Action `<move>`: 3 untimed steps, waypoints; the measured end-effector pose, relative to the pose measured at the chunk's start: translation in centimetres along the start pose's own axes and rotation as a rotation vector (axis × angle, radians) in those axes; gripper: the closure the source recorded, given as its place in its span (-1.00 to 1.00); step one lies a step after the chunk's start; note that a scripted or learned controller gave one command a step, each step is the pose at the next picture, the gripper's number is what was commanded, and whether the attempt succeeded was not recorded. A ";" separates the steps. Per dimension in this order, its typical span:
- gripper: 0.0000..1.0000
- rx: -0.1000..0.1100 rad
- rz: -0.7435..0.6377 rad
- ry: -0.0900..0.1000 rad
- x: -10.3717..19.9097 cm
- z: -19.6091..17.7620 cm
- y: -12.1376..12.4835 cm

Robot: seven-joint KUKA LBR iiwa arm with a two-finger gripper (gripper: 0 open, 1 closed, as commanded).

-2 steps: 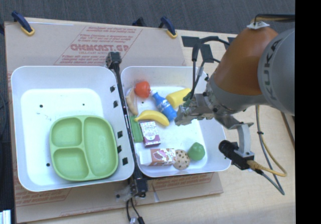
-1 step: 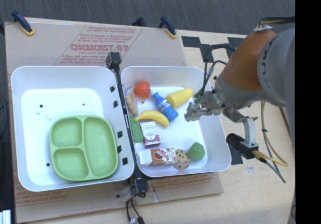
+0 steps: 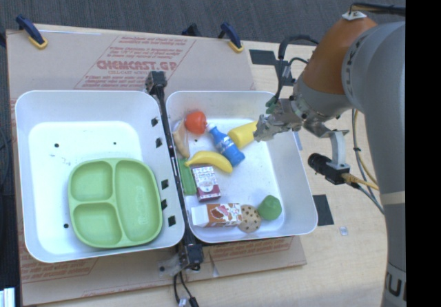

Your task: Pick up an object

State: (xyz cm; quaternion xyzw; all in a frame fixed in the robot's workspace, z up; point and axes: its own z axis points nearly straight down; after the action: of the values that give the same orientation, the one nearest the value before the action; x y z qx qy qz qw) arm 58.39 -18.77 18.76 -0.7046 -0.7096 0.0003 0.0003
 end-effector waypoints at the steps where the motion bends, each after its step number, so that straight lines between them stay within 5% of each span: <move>1: 1.00 -0.002 0.000 0.000 -1.3 -1.4 2.2; 2: 1.00 -0.002 0.000 0.000 -1.4 -2.5 2.6; 3: -1.00 -0.001 -0.001 0.000 -1.4 -2.5 2.6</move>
State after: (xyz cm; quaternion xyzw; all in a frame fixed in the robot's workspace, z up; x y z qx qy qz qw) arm 61.00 -20.14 21.22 -0.7043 -0.7099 0.0000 0.0001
